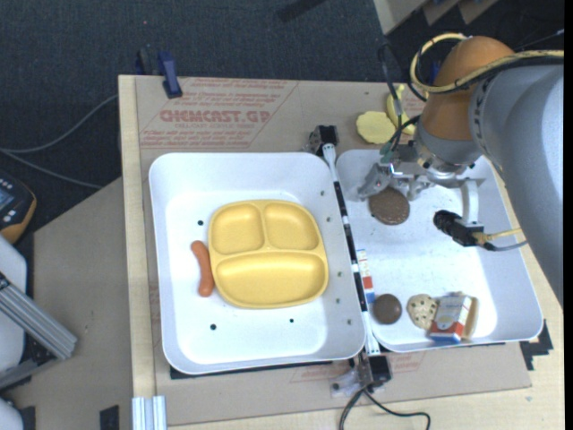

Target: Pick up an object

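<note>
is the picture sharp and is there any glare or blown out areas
Camera view: mostly sharp; lighting even and soft, with faint shadows under the yellow three-compartment plastic plate; the shallow white left bin looks bright, nearly washed out; the large grey arm at right is slightly blurred.

Brown round cookie (390, 209) flat in right bin's upper left

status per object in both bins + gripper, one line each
yellow divided plate: upright in left bin, compartments bare
hot dog: flat, beside the plate's left edge
brown round patty: flat in right bin, under the gripper
gripper: low over the patty, grip unclear
brown cookie: flat, near front edge
pale cookie: flat, next to brown cookie
small box: lying on its side
</note>
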### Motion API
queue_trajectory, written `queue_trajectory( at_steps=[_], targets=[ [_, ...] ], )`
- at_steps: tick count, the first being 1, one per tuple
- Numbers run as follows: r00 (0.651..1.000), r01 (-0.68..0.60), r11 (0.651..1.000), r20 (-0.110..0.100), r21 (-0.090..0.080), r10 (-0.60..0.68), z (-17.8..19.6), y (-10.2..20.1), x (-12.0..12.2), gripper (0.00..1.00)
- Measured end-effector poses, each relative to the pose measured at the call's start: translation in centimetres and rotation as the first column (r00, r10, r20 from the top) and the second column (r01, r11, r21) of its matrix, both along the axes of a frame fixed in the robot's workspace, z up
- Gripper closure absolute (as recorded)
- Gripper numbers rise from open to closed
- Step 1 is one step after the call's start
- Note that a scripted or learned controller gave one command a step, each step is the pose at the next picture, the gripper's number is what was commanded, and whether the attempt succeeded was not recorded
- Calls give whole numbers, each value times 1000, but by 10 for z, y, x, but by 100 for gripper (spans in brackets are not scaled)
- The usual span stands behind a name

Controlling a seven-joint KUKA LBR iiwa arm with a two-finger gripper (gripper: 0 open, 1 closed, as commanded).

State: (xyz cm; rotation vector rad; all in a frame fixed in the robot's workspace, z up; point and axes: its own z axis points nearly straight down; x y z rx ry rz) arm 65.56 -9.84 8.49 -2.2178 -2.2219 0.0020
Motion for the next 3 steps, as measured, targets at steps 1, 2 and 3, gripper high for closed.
queue_trajectory(
  at_steps=[1,2,3],
  targets=[
    [1000,1,1000,5,-2,-1,0,-10,12,0],
    [1000,3,1000,-1,0,-3,0,-6,-11,0],
    [1000,2,1000,3,-1,-2,11,-5,-9,100]
  ],
)
